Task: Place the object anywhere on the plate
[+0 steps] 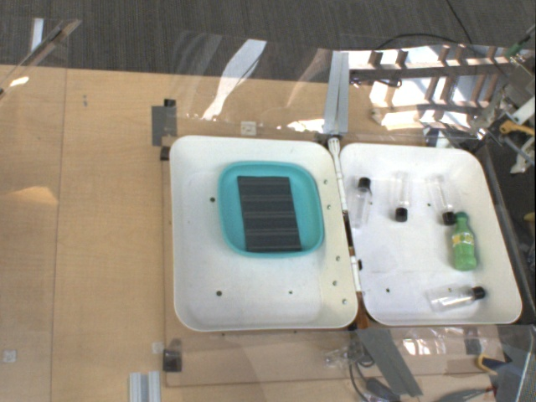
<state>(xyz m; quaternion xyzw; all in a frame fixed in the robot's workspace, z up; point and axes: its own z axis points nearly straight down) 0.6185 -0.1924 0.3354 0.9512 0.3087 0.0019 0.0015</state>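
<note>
The wooden surface (92, 224) carries two shallow white bins side by side. The left bin (251, 308) holds a teal plate (310, 216) with a dark ribbed pad (269, 213) lying flat across its middle. The right bin (419, 300) holds the loose pieces: a green bottle (462, 243) with a dark cap lying near the right wall, a clear vial (454, 296) with a black cap lying on its side near the front corner, and three more clear vials with black caps further back, one (363, 195) close to the dividing wall, one (400, 199) just right of it, and one (441, 199) above the green bottle.

The task does not say which piece is meant, and the arm and its hand are outside the picture, so I cannot tell how the hand stands. The green bottle looks the easiest: light, stiff plastic, round and likely to roll, best pinched across its body midway along. The vials look lighter still, smooth and slippery, and hard to see against the white; a grip across the barrel near the cap seems safest.
</note>
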